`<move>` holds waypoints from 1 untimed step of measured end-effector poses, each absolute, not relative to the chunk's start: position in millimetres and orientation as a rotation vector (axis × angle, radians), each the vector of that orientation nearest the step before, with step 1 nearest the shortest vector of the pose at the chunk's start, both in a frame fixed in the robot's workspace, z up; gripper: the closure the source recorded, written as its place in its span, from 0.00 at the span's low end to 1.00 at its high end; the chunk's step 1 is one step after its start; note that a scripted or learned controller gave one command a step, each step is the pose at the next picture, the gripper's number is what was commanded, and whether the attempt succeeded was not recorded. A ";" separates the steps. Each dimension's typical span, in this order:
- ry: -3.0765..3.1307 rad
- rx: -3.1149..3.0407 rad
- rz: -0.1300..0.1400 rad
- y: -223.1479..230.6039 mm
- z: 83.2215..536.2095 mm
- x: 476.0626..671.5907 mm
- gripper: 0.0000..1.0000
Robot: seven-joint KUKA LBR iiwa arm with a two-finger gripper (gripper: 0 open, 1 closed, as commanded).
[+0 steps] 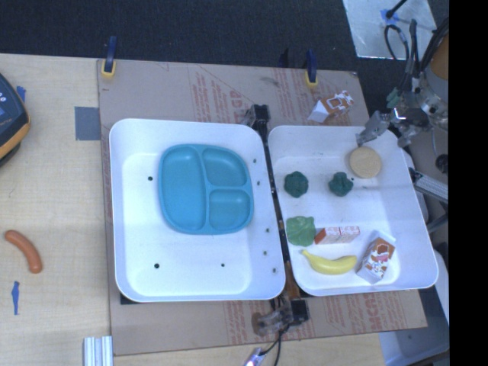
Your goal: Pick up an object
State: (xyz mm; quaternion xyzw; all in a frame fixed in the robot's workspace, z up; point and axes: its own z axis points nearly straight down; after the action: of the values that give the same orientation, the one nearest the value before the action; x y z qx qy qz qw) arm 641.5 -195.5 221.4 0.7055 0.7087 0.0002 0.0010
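At the far right corner of the right bin (424, 227) lies a tan round disc (365, 162), flat, close under the bin's rim; I take it as my nearest target. My gripper (379, 128) sits just beyond it, over the rim, with nothing between my fingers; whether they are spread or closed I cannot tell from this slant.

Judgement: the disc is low and flat, so I should come straight down over its middle, fingers spread wider than the disc, and close only once level with its edge. The rim beside it leaves little room on that side; I would turn the wrist so the fingers close along the rim, not across it.

Other candidates, further in: two dark green broccoli pieces (296, 184), a lighter green leafy piece (300, 230), a banana (330, 263), a small carton (377, 259). Left bin (137, 273) holds a blue divided plate (205, 188).

Risk: the disc sliding against the wall when pinched.
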 end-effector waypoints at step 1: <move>2.230 2.219 -0.006 -211.3 115.1 655.5 0.00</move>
State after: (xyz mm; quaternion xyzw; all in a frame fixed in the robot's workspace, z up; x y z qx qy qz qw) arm 655.5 -211.3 115.1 0.7053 0.7089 -0.0020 -0.0019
